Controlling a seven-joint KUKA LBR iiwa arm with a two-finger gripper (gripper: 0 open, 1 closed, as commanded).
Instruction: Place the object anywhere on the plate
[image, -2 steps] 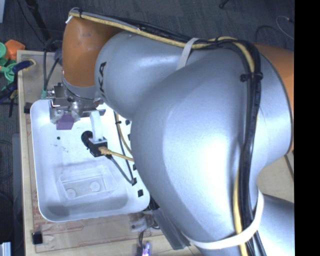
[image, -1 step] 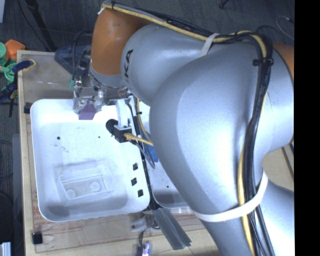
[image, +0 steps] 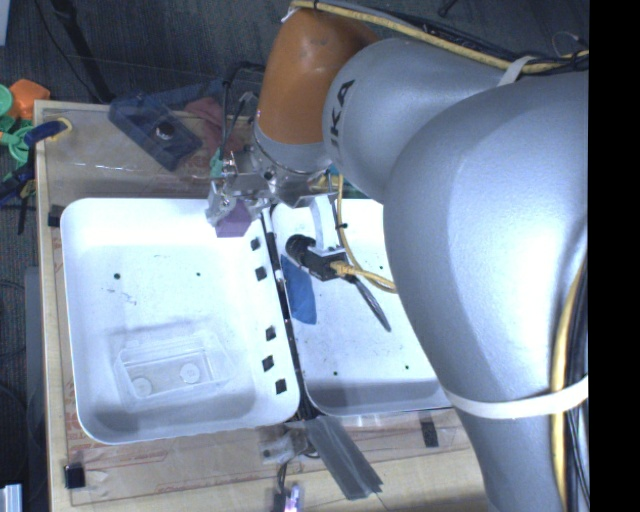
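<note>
Grey arm (image: 470, 200) looms over two white bins (image: 100, 300) on the wooden bench (image: 120, 150); finger state unclear.

tool (image: 228, 205) with purple object (image: 233, 222) over left bin (image: 90, 240)

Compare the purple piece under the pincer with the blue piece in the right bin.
The purple piece is small and blocky, up at the left bin's far rim beneath the pincer. The blue piece is longer and flat, lying in the right bin beside the divider. Both are solid-coloured.
</note>
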